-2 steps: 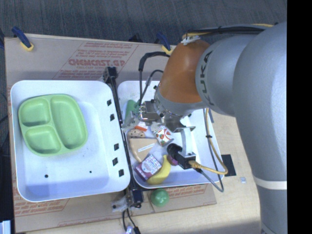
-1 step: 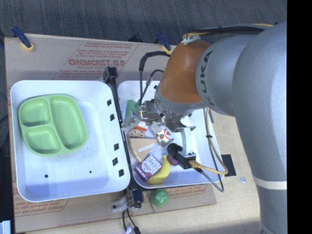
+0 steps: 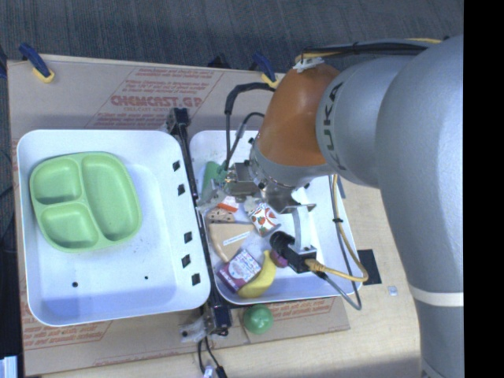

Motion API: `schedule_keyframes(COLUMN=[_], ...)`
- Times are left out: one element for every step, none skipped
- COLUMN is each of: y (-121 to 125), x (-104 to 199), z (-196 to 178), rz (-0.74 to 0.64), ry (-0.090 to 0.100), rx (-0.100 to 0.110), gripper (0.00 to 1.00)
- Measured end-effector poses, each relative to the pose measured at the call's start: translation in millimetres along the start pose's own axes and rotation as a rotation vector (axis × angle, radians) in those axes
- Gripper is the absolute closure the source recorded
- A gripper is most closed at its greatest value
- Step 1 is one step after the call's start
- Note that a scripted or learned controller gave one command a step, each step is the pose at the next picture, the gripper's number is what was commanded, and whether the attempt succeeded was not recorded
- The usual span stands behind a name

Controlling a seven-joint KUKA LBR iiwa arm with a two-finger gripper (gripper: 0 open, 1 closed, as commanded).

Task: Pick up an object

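right bin is crammed with clutter under the arm; left bin is roomy around the green tray

One fixed camera looks down at a slant on both bins, seemingly from fairly close.

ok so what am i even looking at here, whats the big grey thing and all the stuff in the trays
The big grey thing with the orange band is a robot arm, reaching in from the right. The one camera sits above the bench and looks down at a slant. Two shallow white bins sit side by side. The left bin holds a green divided plate. The right bin holds a jumble of small toys, including a banana and a purple packet. The arm's gripper hangs over that jumble, but its body hides the tip, so I can't tell whether it holds anything. A green ball lies outside the bins, at the near edge.
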State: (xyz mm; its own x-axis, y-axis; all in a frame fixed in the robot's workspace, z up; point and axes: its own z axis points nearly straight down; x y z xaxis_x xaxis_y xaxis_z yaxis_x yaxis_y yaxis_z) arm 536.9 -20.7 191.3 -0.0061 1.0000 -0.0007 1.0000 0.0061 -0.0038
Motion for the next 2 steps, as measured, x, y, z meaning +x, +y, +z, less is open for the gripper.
schedule_keyframes(y=[0.0, 0.0], x=[0.0, 0.0], z=[0.0, 0.0], rz=[0.000, 0.000], ry=[0.000, 0.000], rx=[0.000, 0.000], gripper=[0.00, 0.00])
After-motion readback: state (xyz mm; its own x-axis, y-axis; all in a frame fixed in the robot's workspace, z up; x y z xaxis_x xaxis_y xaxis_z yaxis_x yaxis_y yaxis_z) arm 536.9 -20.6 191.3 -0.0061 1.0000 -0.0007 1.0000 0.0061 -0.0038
